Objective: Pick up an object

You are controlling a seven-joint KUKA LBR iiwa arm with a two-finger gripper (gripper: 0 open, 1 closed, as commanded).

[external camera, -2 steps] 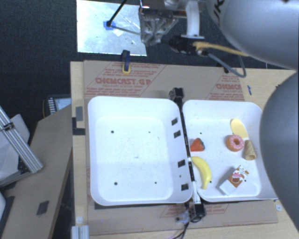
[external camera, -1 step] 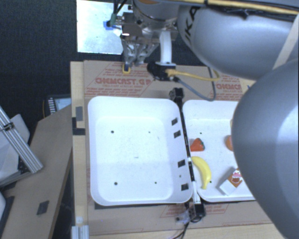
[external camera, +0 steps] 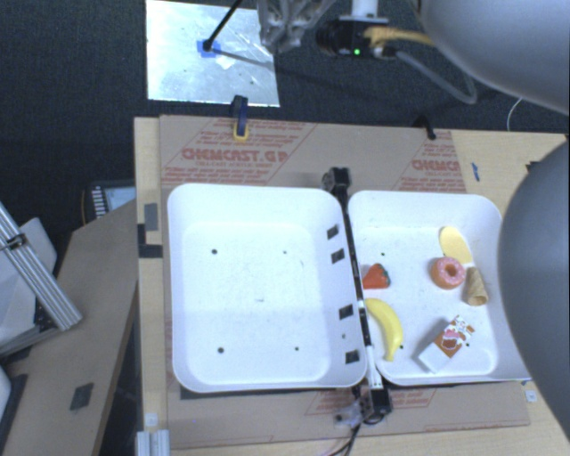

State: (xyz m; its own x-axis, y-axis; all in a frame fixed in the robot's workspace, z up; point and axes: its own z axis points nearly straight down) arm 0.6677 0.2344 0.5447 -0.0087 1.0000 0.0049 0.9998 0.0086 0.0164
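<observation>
The right bin [external camera: 405, 214] holds several small objects. A yellow banana [external camera: 385, 327] lies near its left wall, with a red wedge-shaped piece [external camera: 377, 277] just above it. A pink donut [external camera: 447, 272] sits toward the right, a pale yellow piece [external camera: 454, 242] above it and a tan cone [external camera: 476, 287] beside it. A small white and red box [external camera: 450, 341] lies near the front. My gripper [external camera: 287, 25] hangs blurred at the top of the view, high above the bench and far from the objects.
The left bin [external camera: 183, 267] sits beside the right one. The arm's grey body [external camera: 539, 294] covers the right bin's right edge. A metal sheet [external camera: 212, 53] and a yellow clamp [external camera: 240, 120] lie behind the bins. An aluminium bar [external camera: 36, 276] stands at the left.
</observation>
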